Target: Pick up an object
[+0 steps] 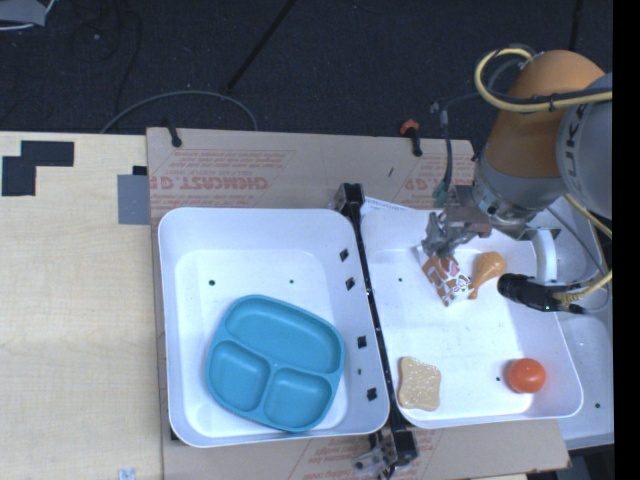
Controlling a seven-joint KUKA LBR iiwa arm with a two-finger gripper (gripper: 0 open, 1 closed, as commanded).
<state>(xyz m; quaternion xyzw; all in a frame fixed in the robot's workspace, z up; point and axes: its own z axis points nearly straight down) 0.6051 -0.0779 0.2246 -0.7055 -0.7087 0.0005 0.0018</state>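
The arm (545, 118) reaches in from three o'clock over the right bin (570, 393), its grey and orange bulk hiding that bin's far right corner and part of the rim. The gripper (441, 245) hangs at the bin's upper middle, directly above a small packet (447, 279) printed in orange and white; whether it is clenched, released or grasping anything cannot be told, since dark metal and packet blur together there. The packet's label is too small to read. Just beside it, at three o'clock, lies an orange piece (488, 268) shaped like a drumstick, its lower end touching or nearly touching the packet. A black cable fitting (530, 291) crosses the bin's right side.

Four loose things lie in the right bin: the packet, the orange piece, one toast slice (420, 384) at the bin's seven o'clock corner, and one tomato (525, 375) at five o'clock, well apart from the toast. The left bin (185, 258) holds one blue tray (275, 362) with three compartments, set toward its lower middle and tilted. The two bins sit side by side on a cardboard sheet (270, 173) whose print reads mirrored; black clips (349, 200) join them at the shared rim
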